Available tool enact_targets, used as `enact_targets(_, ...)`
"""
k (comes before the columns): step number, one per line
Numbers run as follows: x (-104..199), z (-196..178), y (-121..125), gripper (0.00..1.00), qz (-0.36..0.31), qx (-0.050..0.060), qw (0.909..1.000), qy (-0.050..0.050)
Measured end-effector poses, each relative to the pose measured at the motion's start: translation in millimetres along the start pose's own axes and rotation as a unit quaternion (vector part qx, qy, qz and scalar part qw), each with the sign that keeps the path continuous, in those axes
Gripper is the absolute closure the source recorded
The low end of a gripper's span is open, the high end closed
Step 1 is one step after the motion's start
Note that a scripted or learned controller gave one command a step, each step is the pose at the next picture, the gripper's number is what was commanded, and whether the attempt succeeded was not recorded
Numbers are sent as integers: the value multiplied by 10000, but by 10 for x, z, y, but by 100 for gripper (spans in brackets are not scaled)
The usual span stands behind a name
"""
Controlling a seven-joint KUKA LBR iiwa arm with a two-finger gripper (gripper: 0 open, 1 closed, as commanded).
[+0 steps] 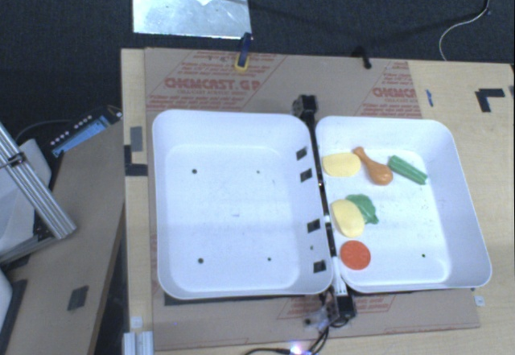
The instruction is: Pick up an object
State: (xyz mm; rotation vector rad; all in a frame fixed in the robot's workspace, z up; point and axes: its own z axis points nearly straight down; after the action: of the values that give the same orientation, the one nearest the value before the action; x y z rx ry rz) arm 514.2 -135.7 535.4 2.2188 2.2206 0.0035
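The isolated red disc (356,254) in the right bin (460,208) is best approached vertically; pincer state cannot be told.

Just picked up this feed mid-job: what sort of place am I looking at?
Most likely a robotics lab bench rigged for pick-up trials: two shallow white bins sit side by side on a cardboard sheet, the right bin holds toy food such as an orange drumstick, and cables trail over dark carpet.
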Motion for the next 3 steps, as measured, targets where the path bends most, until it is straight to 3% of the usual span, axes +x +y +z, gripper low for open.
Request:
enact_targets(1,65,-2,-188,100,-15,-2,10000,1)
enact_targets(3,60,-1,-275,100,-12,-2,10000,-2)
